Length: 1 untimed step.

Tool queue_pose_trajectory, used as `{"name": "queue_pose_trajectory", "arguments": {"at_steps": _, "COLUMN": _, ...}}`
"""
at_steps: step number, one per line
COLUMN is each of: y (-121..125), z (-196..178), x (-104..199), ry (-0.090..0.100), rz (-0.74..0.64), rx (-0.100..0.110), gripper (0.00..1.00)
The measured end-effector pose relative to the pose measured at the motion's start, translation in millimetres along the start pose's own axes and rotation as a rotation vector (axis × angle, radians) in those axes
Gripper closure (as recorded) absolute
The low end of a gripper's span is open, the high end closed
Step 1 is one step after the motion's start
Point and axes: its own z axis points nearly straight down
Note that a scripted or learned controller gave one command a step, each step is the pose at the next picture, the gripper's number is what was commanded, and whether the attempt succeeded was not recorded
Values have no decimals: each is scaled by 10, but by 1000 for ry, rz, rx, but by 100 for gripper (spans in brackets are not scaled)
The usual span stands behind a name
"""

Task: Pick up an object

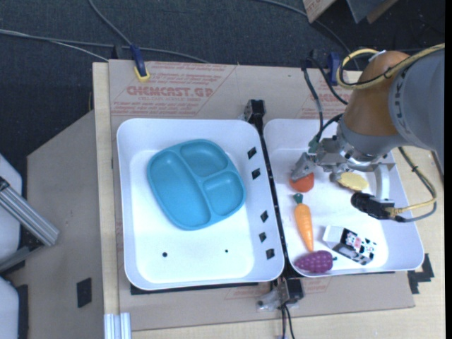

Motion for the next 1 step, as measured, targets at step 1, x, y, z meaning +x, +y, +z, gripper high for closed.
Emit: {"name": "queue_pose_trajectory", "arguments": {"at_steps": 1, "y": 48, "z": -186, "x": -5, "ry": -2, "rz": 0, "rx": -17, "gripper": 100}}
